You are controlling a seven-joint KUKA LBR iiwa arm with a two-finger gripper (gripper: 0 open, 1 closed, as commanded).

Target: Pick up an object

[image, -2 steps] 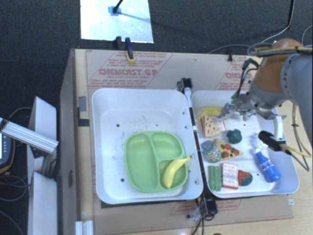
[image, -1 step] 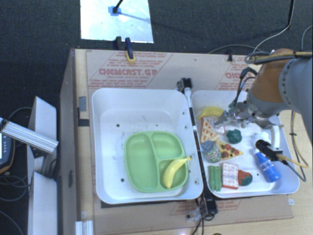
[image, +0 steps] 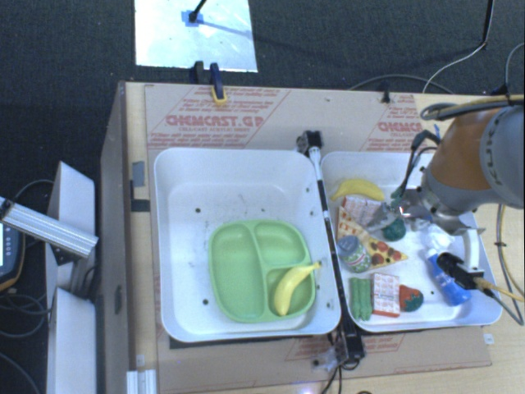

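One banana (image: 292, 286) — lying diagonally, stem up-right, on green plate (image: 238, 269), claw (image: 399, 212) state unclear.

Light falls bright and even from above. The two white bins (image: 246, 189) glare almost to blank white, their walls losing detail, and cast only thin, soft shadows on the bench (image: 246, 113). A shiny sheet (image: 194, 23) at the top reflects a pale blue sheen. The dark floor (image: 57, 56) looks grainy. The whole picture is slightly soft, and small items in the right bin blur together.
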